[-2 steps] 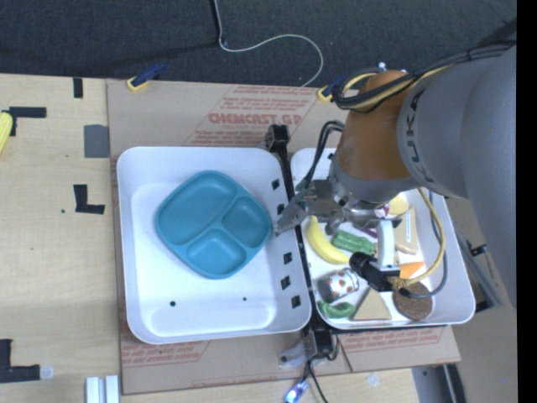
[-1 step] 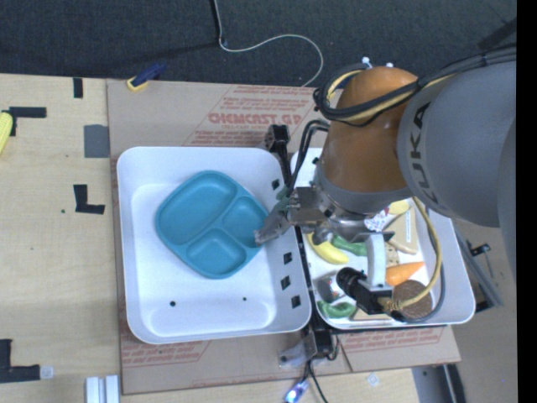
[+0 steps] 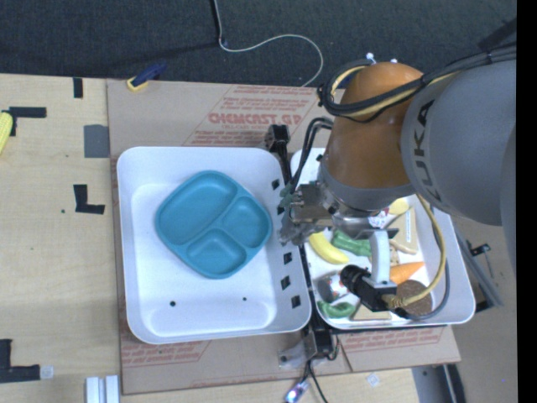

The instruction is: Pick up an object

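The arm (image 3: 453, 141) reaches in from the right, and its orange band (image 3: 373, 133) stands over the right bin (image 3: 460, 311). The gripper (image 3: 295, 215) sits low at the left wall of that bin, beside the gap between the two bins. You cannot tell how far it is open, or whether it has hold of anything: the wrist hides its working end.

Look for the loose objects in the right bin, at the part nearest you:
- A banana (image 3: 325, 250) lies just right of the gripper.
- A green piece (image 3: 351, 243) lies against the banana, on its right.
- An orange piece (image 3: 408, 271) lies further right, near a brown ball (image 3: 413, 299).
- A green ring (image 3: 339, 310) lies at the front wall.

You cannot tell whether the gripper touches the banana.

The left bin (image 3: 134, 225) holds one blue plate (image 3: 214, 223) with three compartments. The plate lies flat, turned at an angle to the bin walls, in the far half of the bin. It is well apart from the gripper, with the bin wall between them.

Both bins stand on a cardboard sheet (image 3: 243, 116). A white cable (image 3: 268, 44) runs across the dark floor beyond the bench.
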### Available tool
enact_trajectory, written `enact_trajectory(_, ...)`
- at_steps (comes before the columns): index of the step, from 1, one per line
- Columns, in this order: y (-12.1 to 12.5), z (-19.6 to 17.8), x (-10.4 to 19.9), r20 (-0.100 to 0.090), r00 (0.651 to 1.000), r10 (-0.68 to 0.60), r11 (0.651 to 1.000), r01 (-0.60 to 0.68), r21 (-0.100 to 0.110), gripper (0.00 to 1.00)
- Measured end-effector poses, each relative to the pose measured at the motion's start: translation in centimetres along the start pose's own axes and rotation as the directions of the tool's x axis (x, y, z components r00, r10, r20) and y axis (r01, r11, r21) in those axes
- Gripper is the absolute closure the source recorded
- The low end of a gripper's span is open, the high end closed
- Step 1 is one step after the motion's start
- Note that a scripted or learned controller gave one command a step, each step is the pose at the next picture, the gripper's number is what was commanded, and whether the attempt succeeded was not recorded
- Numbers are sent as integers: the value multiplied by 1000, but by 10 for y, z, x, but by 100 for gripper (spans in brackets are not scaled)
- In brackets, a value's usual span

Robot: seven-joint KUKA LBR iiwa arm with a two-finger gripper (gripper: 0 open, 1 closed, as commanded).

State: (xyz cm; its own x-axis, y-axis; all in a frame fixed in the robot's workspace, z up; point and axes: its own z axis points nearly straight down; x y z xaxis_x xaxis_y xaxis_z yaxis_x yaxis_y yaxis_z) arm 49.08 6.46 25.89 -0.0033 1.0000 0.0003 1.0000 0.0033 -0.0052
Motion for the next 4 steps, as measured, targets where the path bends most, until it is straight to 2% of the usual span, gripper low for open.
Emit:
enact_trajectory(1,-7,-144,-5,-2,1000,0,1000,0,-19,100)
enact_trajectory(2,-8,-168,23,0,1000,1,1000,-1,-6,100)
enact_trajectory(3,-8,-179,49,1,1000,2,1000,-2,-5,100)
enact_trajectory(4,-8,-136,-25,2,1000,9,1000,-9,0,100)
